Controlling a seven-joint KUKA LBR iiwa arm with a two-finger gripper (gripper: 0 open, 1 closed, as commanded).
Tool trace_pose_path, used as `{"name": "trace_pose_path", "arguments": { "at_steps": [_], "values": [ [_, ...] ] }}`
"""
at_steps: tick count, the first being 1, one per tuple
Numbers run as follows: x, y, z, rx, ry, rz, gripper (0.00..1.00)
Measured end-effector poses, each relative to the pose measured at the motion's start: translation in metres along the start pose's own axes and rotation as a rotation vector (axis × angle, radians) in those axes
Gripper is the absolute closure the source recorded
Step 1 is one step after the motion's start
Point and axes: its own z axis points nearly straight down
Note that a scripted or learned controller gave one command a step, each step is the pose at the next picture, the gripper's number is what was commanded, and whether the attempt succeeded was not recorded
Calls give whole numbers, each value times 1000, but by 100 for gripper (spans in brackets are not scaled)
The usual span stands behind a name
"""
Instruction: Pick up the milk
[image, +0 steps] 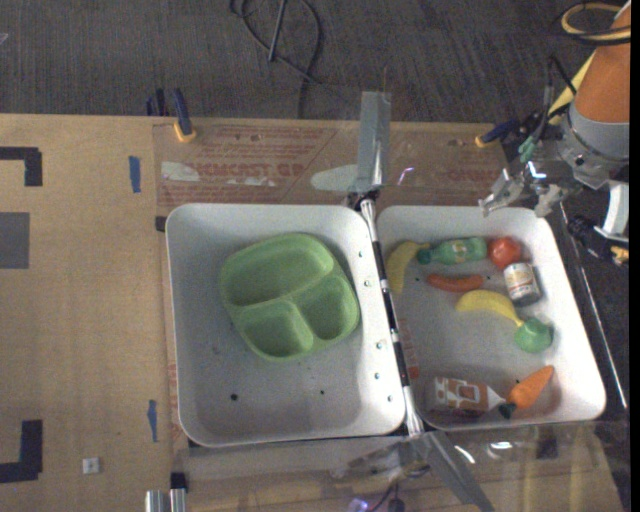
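Milk carton (465, 394) lying flat at lower edge of right bin (580, 340), beside carrot (530, 386). Green divided plate (290, 296) in left bin (190, 330). Gripper (519, 187) at upper right, above bin's far rim, fingers spread, grasping nothing.

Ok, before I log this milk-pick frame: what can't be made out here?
- Gripper, camera view: small and blurred above the right bin's far rim; whether the jaws are open or shut is unreadable.
- Arm: cut off by the top and right edges.
- Milk: lying at the bin's near wall; its print is too small to read.
- Can: label too blurred to read.
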Motion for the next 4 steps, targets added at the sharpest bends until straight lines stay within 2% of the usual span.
{"name": "trace_pose_path", "arguments": {
  "at_steps": [1, 2, 3, 4],
  "values": [
    [48, -38, 59, 2, 0, -40, 0],
    [-10, 0, 115, -2, 0, 146, 0],
    [23, 3, 0, -11, -2, 118, 0],
    [42, -75, 84, 7, 1, 553, 0]
  ]
}}
